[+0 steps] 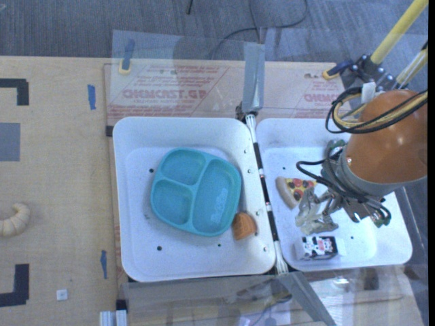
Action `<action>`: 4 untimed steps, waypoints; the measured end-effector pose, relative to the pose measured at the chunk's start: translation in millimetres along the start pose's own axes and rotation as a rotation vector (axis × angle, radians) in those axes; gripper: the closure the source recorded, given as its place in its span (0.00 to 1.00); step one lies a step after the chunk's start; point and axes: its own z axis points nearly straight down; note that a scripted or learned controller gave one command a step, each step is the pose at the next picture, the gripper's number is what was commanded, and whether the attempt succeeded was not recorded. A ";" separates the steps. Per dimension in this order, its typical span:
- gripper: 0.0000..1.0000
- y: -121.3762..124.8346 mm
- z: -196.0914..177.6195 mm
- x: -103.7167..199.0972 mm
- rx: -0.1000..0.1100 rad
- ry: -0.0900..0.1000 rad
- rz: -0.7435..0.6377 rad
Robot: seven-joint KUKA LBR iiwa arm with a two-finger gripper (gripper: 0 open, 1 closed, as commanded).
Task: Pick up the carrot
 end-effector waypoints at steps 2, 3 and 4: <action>1.00 15.6 -15.9 -10.7 0.000 -0.003 -0.375; 1.00 34.9 0.3 -18.9 -0.001 0.000 -0.130; 1.00 11.8 0.4 -12.8 -0.001 -0.002 -0.692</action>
